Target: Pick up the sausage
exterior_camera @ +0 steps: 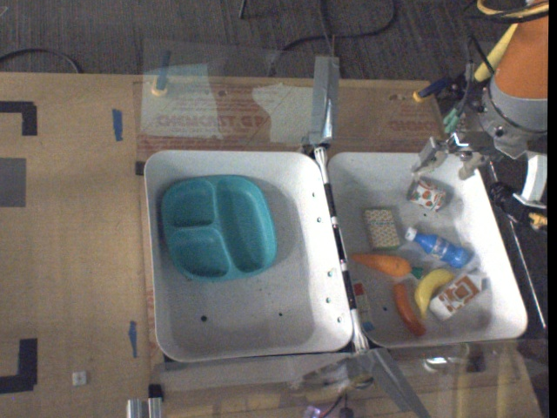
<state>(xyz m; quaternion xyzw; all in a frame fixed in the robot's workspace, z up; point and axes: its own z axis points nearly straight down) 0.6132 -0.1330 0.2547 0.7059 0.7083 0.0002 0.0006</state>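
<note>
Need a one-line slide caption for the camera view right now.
Tool above the right bin's far corner; sausage lies near its front beside a banana.

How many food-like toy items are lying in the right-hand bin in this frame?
7: patterned cup near the far wall, cracker, bottle, carrot, banana, sausage, carton near the front. Nothing looks hidden.

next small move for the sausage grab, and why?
Probably carry the gripper toward the near side of the right bin, above the sausage. It hangs over the bin's far corner by a small cup, while the sausage lies at the near edge beside the banana and below the carrot.
</note>
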